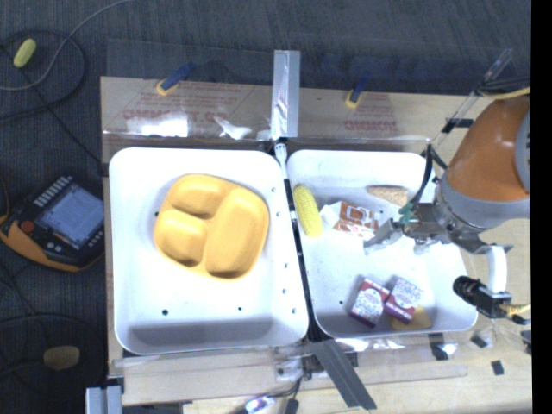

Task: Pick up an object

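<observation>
A wooden bench stood on dark carpet. Off the bench's left side lay a handheld controller with an orange casing, cables trailing beside it. Beyond the bench's far left corner lay a small yellow object. Two blue-and-yellow clamps gripped the bench's far edge.

The arm comes in from the right edge of the scene, its broad orange band uppermost and the grey wrist section beneath it; the wrist bends down and leftward, toward the middle of the scene; the gripper sits at the arm's left end, pointing left, its metal tips low and slightly spread; nothing shows between the jaws; a black cylindrical fitting juts out on the near side of the wrist, beside a white bracket.
</observation>
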Available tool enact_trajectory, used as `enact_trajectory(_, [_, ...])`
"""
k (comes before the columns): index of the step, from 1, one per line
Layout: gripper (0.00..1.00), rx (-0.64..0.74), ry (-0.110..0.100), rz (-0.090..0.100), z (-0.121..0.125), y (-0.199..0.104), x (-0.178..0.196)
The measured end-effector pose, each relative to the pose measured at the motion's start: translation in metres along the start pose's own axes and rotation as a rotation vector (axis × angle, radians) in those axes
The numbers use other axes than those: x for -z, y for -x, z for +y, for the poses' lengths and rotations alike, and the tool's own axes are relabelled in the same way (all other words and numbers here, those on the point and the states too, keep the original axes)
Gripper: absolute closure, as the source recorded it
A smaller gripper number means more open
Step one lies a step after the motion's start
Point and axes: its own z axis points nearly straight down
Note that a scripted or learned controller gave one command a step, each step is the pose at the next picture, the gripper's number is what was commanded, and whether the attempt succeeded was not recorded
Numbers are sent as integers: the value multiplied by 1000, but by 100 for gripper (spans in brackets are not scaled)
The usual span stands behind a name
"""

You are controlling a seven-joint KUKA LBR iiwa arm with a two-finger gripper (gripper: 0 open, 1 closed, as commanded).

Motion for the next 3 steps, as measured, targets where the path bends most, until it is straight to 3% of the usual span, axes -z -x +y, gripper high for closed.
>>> enact_trajectory(1, [0,-34,-1,-1,62,12,-86])
enact_trajectory(2, [0,-30,11,-2,111,7,-102])
enact_trajectory(3, [100,-29,8,0,111,6,-93])
